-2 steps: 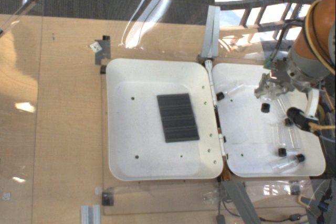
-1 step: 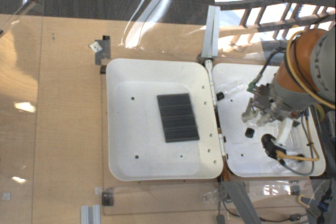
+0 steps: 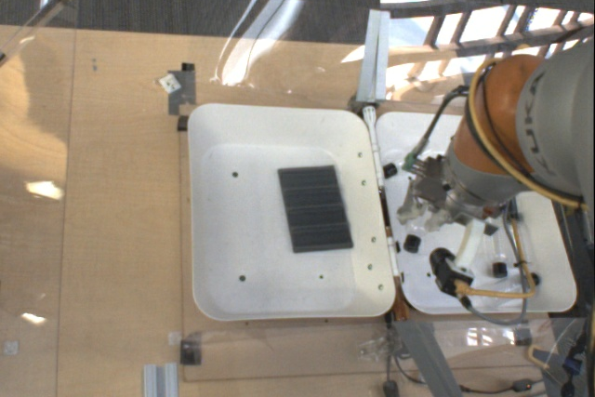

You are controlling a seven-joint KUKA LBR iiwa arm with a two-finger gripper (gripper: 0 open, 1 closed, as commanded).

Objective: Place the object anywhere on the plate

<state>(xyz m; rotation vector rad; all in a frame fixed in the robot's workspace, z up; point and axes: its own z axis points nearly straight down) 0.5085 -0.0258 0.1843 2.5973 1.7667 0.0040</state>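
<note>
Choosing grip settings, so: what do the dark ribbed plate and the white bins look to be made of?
The dark plate looks like matte grey plastic or rubber: ribbed bands, no glare. The left bin looks like smooth moulded white plastic with rounded corners and a soft sheen. Neither can be confirmed by sight.

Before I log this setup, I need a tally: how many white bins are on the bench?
2. The left bin holds a dark ridged plate; the right bin sits beside it, partly covered by the arm.
</note>
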